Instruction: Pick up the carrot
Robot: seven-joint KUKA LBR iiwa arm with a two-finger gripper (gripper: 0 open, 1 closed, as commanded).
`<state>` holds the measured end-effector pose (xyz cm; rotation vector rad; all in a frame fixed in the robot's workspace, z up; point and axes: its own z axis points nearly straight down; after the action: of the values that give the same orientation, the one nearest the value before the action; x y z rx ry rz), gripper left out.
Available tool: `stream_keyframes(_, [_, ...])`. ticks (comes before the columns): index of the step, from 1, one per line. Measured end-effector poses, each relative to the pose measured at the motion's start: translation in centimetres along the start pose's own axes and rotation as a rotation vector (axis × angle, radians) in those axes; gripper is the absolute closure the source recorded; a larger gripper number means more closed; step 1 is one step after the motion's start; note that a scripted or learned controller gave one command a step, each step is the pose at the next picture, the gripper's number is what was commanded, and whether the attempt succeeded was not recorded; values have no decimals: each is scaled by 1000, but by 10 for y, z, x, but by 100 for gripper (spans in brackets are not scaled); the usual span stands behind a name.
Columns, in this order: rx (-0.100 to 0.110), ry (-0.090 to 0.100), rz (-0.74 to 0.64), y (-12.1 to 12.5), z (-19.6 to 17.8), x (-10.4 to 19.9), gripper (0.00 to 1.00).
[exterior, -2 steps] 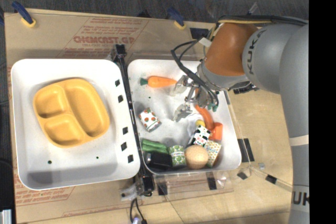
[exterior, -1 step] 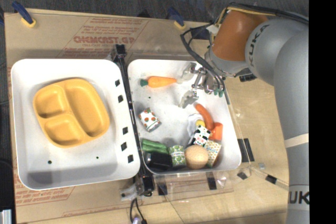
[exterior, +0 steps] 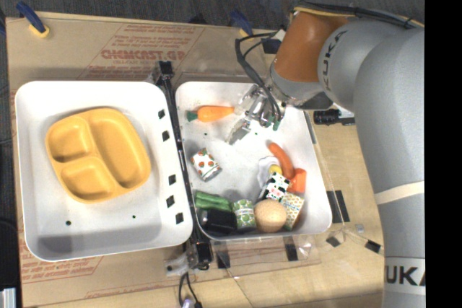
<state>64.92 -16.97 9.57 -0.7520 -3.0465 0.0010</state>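
The carrot [exterior: 214, 112] is orange with a small green top at its left end; it lies flat on its side, near the back of the right bin [exterior: 216, 91]; nothing holds it.

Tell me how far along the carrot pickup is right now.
Done: the gripper has reached the right bin, right beside the carrot. In hand: nothing; the carrot lies on the bin floor, not between the fingers. Left: close on it and lift.
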Motion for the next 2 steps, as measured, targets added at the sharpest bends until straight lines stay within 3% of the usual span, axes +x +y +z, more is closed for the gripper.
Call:
stream_keyframes(1, [5, -6, 114, 47, 3, 31, 0])
stream_keyframes(2, [9, -6, 333, 60, 3, 36, 0])
